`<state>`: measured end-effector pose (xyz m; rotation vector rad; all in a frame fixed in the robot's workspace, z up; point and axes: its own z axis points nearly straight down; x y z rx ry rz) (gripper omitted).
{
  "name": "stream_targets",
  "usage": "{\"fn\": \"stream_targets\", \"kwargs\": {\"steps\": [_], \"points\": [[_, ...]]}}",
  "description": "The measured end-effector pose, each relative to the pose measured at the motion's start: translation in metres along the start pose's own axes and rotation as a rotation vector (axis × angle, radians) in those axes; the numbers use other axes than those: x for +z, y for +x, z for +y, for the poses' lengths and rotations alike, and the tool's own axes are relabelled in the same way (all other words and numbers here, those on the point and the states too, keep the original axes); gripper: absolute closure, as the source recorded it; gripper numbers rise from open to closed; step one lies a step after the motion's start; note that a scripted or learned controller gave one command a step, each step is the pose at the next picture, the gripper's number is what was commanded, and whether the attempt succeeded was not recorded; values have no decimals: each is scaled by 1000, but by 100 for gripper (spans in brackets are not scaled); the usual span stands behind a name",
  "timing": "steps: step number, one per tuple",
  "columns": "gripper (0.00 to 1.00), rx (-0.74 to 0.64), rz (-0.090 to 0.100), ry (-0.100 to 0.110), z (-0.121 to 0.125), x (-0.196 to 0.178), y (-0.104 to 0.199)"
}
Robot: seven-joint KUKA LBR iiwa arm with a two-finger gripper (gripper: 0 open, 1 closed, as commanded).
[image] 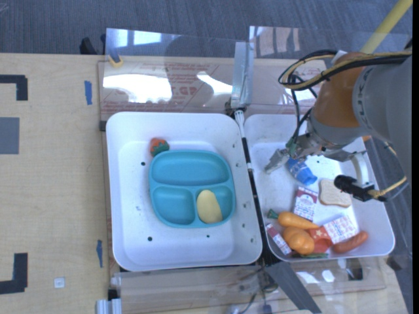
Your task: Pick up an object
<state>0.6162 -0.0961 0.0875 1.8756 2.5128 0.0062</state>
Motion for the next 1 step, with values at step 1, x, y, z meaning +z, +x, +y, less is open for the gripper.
{"fn": "stream_targets", "kwargs": {"steps": [1], "points": [[100, -2, -3, -6, 2, -13, 0]]}}
